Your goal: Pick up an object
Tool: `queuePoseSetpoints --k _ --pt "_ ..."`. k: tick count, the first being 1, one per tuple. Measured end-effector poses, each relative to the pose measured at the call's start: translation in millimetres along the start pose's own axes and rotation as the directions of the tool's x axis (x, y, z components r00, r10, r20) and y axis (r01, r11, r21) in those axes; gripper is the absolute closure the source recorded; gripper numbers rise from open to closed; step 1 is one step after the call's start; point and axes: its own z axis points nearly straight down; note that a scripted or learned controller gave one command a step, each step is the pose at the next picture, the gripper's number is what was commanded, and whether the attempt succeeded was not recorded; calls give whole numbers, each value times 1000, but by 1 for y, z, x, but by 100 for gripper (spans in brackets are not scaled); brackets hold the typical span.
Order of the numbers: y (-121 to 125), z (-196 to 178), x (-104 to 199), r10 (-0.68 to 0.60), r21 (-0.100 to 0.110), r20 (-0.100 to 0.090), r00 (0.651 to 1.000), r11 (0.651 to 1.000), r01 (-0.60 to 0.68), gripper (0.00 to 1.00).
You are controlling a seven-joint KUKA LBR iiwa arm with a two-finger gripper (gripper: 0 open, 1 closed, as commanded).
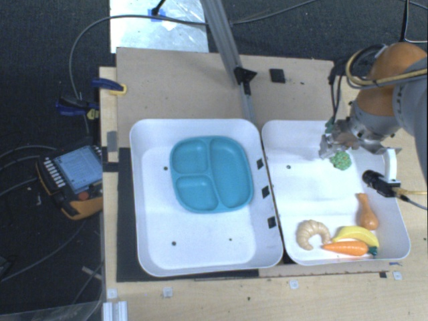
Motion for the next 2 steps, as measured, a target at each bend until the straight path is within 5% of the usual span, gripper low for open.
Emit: queuePoseSetpoints --k 2 --pt "0 -99 7 -4 -2 -1 1000 1000 4 100"
